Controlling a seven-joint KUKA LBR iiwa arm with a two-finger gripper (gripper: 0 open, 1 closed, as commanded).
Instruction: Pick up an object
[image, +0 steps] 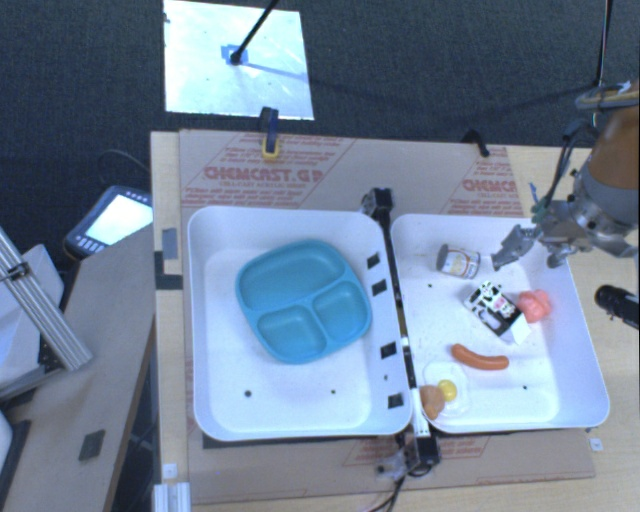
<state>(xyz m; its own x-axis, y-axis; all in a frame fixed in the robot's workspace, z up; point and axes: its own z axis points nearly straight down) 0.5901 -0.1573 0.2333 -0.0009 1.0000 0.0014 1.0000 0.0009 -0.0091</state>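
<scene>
The right bin (575, 385) holds a small jar lying on its side (458, 262), a black-and-white cow-patterned box (491, 305), a pink lump (536, 305), a toy sausage (480, 357) and a toy fried egg (444, 388) with a brown piece (431, 401) beside it. My gripper (536, 248) hovers over the bin's far right part, above and to the right of the jar. Its two fingers (513, 247) stand spread apart, and nothing is between them.
A blue three-compartment plate (303, 300) lies in the left bin (215, 390). A black divider with clips (392, 320) runs between the bins. A tablet (110, 222) sits off the bench at the left, next to metal rails (35, 300).
</scene>
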